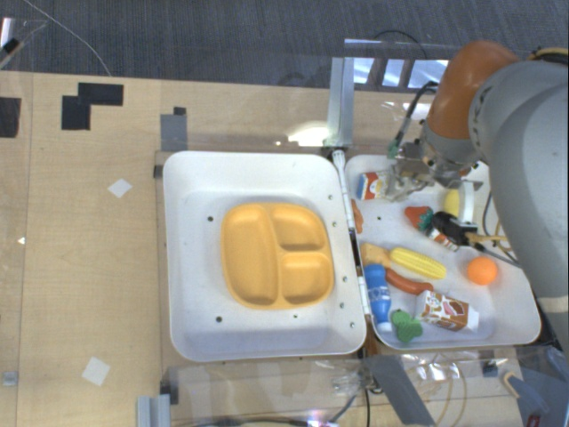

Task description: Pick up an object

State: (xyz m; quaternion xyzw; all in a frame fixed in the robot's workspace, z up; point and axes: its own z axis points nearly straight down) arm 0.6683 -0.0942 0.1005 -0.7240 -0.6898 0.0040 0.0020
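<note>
The gripper [411, 178] hangs low at the right bin's [516, 327] far edge, near a small carton [371, 186]; whether its jaws are apart I cannot tell. A yellow divided plate [274, 254] lies mid left bin [191, 265]

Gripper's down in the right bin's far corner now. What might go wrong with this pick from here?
1. The gripper sits among crowded toys: the small red-and-white carton and the red chilli-shaped toy lie close, so it may nudge one or grab two.
2. It works close to the far wall of the right white bin, so a finger might catch there.
</note>
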